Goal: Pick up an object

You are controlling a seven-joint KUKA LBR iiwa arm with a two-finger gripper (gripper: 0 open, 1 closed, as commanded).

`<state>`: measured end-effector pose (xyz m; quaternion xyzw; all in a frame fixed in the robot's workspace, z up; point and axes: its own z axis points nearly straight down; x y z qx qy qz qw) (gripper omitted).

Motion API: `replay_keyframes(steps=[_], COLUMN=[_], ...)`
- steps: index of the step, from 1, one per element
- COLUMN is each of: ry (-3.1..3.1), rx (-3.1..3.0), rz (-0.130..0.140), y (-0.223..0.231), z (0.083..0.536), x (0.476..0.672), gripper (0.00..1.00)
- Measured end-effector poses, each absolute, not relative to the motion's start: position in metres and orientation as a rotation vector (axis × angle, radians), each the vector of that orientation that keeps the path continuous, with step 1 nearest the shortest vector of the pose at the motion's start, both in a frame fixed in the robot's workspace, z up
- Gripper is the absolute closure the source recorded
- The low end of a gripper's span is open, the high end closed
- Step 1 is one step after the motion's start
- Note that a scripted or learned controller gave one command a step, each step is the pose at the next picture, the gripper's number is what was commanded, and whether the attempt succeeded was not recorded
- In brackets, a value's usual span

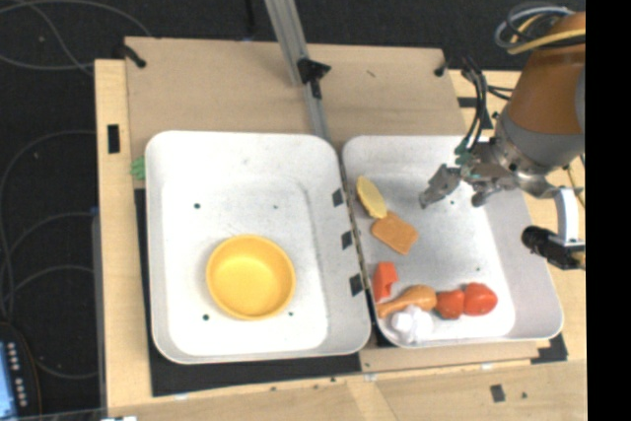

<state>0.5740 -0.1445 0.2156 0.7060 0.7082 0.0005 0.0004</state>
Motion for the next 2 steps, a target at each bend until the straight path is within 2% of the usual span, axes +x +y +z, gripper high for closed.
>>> replay_keyframes(steps=[1, 2], ry=[2.223, 2.221], rx=[2.219, 2.224], rz=[0.003, -0.007], y=[-0.145, -0.157], z=[0.216, 0.162], x=[0.574, 0.572], gripper=[0.00, 0.00])
